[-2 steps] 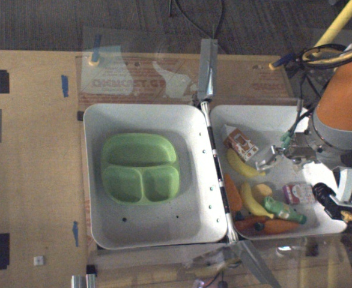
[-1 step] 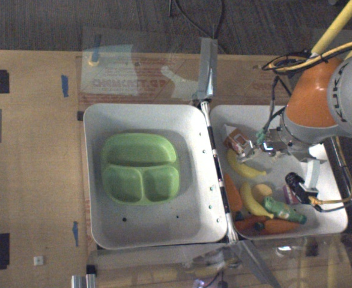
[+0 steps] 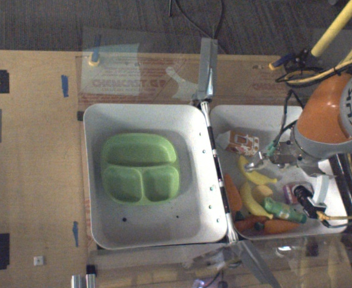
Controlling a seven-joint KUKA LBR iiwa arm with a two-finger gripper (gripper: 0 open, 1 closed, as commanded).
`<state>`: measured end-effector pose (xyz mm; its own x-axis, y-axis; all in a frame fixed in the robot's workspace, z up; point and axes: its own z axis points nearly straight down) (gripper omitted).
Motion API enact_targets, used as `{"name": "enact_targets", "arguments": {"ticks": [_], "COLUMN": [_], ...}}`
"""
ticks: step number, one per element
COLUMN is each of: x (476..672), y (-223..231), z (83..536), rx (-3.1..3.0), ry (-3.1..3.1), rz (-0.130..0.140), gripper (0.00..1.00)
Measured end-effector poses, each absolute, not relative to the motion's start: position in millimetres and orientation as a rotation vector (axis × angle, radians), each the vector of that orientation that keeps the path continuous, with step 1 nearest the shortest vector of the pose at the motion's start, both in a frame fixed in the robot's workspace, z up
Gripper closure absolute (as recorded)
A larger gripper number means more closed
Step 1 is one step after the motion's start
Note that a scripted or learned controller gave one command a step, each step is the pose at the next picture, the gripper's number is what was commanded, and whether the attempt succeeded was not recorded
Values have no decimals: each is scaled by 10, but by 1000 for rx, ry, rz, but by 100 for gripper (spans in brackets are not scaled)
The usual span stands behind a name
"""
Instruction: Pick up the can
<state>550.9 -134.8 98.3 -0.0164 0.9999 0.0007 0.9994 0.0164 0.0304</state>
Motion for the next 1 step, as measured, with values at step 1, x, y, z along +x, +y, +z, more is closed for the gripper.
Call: {"name": "enact_targets", "arguments": {"ticks": [1], "x": [6126], "y": [-1822], "z": [984], "rx": [2209], "ry": [2203], "rz": [27], "gripper": [0]}}
